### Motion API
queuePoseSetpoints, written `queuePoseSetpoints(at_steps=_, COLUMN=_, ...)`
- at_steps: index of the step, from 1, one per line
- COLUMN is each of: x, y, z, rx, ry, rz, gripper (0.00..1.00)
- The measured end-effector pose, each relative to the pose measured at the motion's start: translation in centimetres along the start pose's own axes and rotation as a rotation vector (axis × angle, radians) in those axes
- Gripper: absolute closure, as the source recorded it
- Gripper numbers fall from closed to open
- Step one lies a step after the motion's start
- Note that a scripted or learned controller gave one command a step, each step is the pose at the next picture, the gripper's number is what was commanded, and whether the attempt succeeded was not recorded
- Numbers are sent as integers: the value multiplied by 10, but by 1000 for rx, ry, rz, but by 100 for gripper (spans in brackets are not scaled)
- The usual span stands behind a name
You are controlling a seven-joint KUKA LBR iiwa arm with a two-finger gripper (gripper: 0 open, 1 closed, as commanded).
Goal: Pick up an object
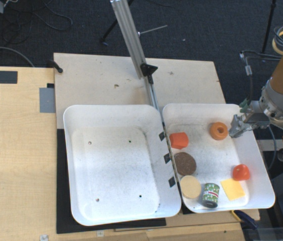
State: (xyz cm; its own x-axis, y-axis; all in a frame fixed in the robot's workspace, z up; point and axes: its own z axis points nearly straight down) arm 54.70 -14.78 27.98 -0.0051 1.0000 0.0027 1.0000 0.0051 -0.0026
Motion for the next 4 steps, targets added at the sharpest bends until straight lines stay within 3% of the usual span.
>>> queuePoseSetpoints(at_steps=1, x=55, y=-6, z=18, rx=3, ry=0, rz=1, gripper=100)
queuePoseSetpoints(at_steps=4, x=218, y=-29, z=16, rx=2, ry=-1, rz=0, gripper=100)
